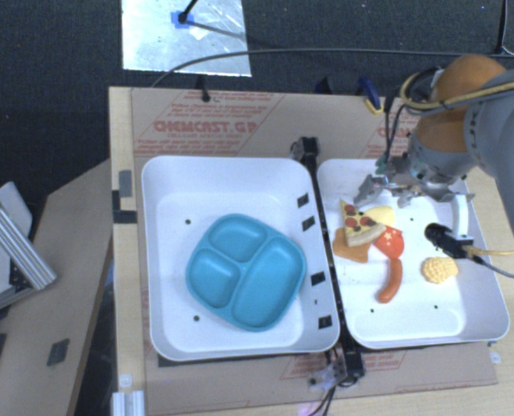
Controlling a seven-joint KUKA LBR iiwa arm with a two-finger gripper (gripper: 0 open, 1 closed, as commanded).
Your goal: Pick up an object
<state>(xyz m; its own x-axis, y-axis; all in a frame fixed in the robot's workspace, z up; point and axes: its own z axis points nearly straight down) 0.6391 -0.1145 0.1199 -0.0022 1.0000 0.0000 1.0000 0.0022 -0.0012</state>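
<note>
Blue divided plate (246, 271) sits in the left white bin (165, 232), toward its front right. Silver foil sheet (185, 22) lies on dark floor behind the worktop (213, 115); aluminium extrusion (9, 241) at far left.

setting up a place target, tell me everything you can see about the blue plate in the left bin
The blue plate is a rounded-square divided tray that looks like smooth plastic, with three compartments: two smaller ones toward the upper left and a larger one at the right. It lies flat, right side up, turned at an angle, near the middle of the left bin. Nothing rests in it, and only the bin floor touches it.
</note>
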